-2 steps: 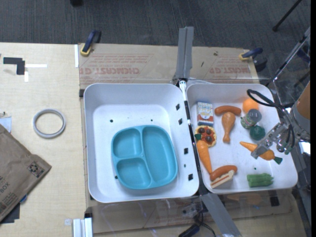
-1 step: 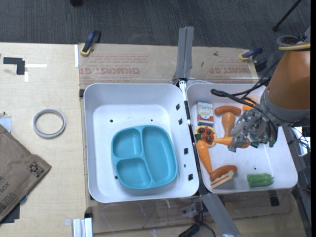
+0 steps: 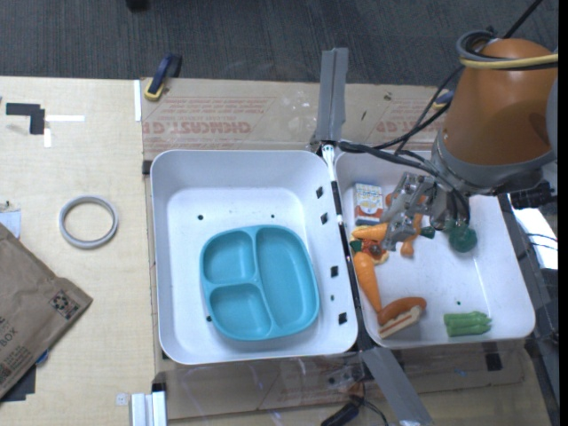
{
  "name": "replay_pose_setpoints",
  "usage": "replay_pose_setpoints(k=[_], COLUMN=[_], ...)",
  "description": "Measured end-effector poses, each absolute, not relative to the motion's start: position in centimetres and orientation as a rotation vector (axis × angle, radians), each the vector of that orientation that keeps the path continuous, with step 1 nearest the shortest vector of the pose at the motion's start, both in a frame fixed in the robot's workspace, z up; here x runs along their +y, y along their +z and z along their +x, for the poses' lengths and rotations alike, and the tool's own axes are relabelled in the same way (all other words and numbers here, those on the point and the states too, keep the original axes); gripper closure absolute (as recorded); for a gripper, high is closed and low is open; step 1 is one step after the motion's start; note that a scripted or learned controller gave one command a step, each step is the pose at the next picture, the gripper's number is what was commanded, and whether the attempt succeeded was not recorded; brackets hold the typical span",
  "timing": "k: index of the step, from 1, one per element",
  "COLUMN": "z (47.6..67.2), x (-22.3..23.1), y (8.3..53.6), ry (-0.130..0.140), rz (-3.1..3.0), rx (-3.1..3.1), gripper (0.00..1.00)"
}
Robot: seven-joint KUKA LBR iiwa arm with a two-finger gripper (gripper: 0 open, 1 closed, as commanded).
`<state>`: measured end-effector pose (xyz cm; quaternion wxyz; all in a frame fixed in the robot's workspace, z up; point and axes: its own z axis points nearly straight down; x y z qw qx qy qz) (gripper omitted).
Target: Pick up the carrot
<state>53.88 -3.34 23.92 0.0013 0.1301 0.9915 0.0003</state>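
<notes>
1. The arm [image 3: 497, 105] reached in from the upper right so its claw [image 3: 401, 224] hung over the left part of the right bin [image 3: 515, 300].
2. Whether the claw was open or closed could not be told.
3. The carrot [image 3: 366, 278] lay slantwise along that bin's left wall, just below the claw, apparently the target.
4. A hot dog [image 3: 401, 314] lay right beside its tip, a likely obstruction.
5. A blue tray [image 3: 258, 282] sat in the left bin [image 3: 177, 238].

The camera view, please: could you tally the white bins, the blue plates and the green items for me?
White bins: 2, left bin and right bin
Blue plate: 1
Green items: 2, light green piece and dark green piece
Total: 5
</notes>
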Motion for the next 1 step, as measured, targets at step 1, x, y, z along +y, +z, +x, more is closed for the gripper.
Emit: replay_pose_setpoints(k=[1], z=[54.64], x=[-2.72], y=[22.57], ry=[0.001], rz=[0.446], rx=[3.109], gripper=[1.00])
